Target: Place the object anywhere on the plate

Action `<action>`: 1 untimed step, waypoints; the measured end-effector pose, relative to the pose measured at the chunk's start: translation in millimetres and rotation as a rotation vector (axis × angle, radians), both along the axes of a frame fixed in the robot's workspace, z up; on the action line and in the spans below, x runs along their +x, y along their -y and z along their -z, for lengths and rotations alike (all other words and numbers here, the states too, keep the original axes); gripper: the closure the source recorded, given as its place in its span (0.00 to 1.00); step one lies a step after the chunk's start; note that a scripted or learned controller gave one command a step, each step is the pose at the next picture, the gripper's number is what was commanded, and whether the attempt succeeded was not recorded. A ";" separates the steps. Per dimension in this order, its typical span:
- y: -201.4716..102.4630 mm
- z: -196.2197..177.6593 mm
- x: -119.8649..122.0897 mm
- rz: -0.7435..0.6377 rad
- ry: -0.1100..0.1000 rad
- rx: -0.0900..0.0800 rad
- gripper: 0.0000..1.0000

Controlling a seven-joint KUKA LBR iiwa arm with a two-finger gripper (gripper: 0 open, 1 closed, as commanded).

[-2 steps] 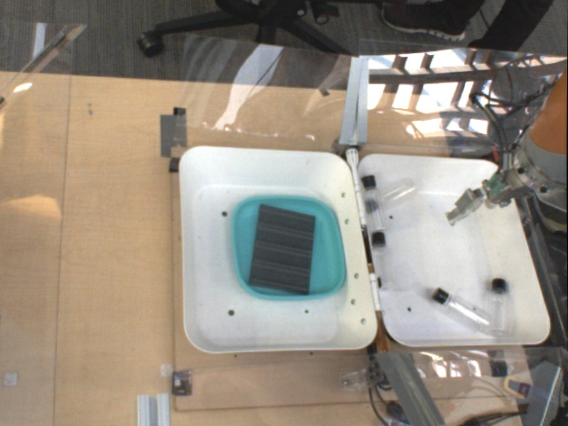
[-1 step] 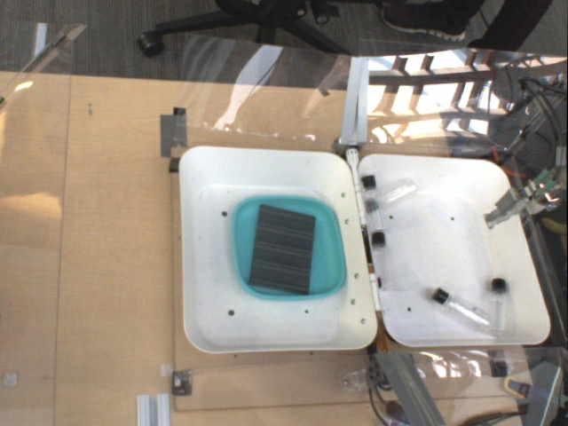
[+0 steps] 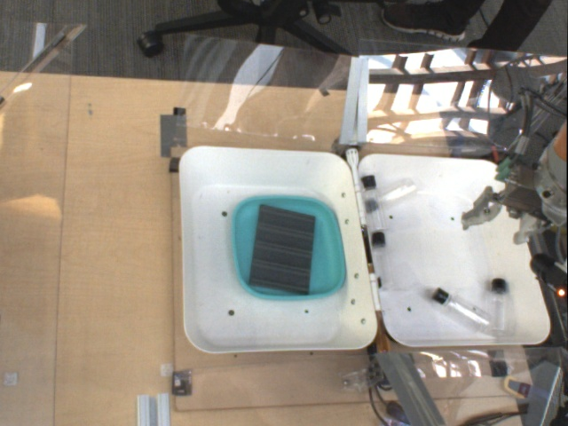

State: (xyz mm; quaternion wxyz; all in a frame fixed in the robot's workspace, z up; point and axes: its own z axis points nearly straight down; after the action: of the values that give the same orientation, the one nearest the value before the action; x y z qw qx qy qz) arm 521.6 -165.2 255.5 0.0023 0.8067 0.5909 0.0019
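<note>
Nearest you, right bin (image 3: 532, 331): two clear vials with black caps lie by its near edge, one (image 3: 459, 305) flat, one (image 3: 498, 296) toward the right corner.
Left bin (image 3: 204, 327): your teal plate (image 3: 330, 257) sits mid-bin, and the dark ribbed block (image 3: 283, 250) rests on it.
Tool (image 3: 484, 209): above the right bin's right side, fingers apart, nothing between them.
Far part of right bin: another clear vial (image 3: 383, 189) near the divider.

Single fixed camera above the bench (image 3: 89, 238), looking down at a slant. Far enough out to frame both white bins: left bin (image 3: 204, 318) mid-frame, right bin (image 3: 417, 318) toward the right side. Top of frame catches grey floor (image 3: 89, 7) and chair base (image 3: 266, 20) beyond the bench's far edge. Arm (image 3: 541, 193) enters from the right.
</note>
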 end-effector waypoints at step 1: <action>9.9 -34.3 -32.5 0.070 0.003 -0.001 0.00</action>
State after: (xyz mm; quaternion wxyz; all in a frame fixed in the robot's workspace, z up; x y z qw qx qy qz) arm 489.0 -175.1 289.8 0.0038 0.8268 0.5624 0.0026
